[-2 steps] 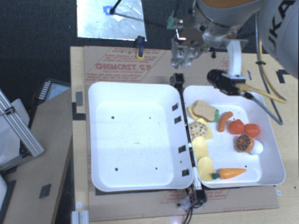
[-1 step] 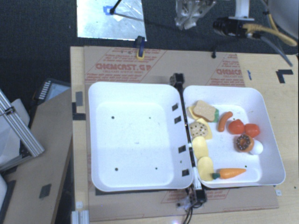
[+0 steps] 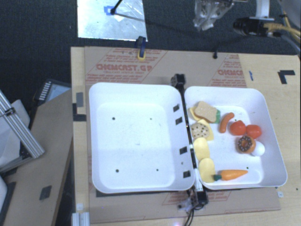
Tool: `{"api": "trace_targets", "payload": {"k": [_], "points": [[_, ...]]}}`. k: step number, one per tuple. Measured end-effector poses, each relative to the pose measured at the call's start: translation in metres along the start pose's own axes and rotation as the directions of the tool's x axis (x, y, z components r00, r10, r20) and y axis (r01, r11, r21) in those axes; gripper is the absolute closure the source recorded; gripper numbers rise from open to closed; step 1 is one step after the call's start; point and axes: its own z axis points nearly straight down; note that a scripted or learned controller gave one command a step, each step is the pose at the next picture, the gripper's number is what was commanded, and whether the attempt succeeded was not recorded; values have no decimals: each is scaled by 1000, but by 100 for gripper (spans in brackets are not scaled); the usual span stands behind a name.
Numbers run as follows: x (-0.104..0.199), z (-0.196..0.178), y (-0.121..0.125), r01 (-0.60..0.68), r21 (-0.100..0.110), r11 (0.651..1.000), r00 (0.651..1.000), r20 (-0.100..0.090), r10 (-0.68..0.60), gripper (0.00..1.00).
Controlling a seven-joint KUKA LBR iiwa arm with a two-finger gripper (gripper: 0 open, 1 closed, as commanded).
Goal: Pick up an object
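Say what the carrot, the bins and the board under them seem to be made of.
Carrot: likely moulded plastic, smooth, uniform orange, slight sheen. Bins: probably thin plastic, matte white, rounded corners. Board: looks like cardboard, tan with red print.

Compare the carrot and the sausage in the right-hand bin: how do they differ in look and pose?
The carrot is orange with a green end, while the sausage is plain reddish-brown. The carrot tapers to a point; the sausage is rounded at both ends. The carrot lies nearly level along the bin's near edge, whereas the sausage lies on a slant nearer the far side. Both are long, slim toy foods lying flat in the right bin.
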Motion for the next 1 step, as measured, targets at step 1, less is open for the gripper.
{"api": "trace_targets", "payload": {"k": [1], "points": [[-54, 17, -1, 0, 1, 1000, 1000, 0, 0, 100]]}}
